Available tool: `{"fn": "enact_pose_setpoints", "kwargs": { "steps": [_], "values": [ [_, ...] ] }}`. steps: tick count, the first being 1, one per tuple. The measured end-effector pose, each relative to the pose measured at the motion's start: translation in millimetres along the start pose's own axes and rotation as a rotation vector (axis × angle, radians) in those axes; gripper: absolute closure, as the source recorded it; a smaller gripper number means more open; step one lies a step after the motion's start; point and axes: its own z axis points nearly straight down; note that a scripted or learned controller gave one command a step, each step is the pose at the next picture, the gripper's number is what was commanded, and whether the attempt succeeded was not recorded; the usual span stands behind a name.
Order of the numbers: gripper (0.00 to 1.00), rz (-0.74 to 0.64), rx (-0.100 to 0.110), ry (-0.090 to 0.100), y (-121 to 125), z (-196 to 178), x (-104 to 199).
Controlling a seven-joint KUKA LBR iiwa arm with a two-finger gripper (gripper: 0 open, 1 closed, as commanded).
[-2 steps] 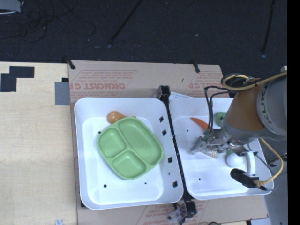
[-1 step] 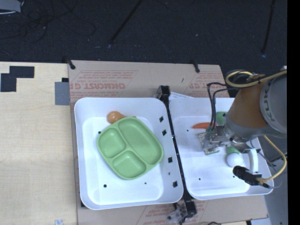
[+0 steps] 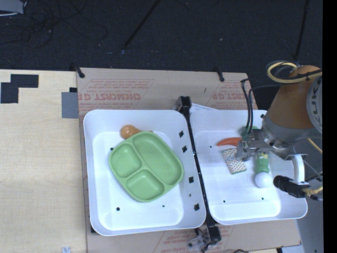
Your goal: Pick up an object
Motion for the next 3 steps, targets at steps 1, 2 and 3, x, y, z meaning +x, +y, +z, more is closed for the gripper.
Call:
{"fn": "enact_pose_setpoints", "kwargs": {
  "steps": [1, 2, 3],
  "values": [
    [1.0, 0.0, -0.002, -0.001, 0.2, -51.7, -0.9],
    [1.0, -0.001, -0.005, -0.001, 0.9, -104.6, -1.9],
    [1.0, -0.002, 0.003, 0.001, -4.0, -87.3, 52.4]
  ]
}}
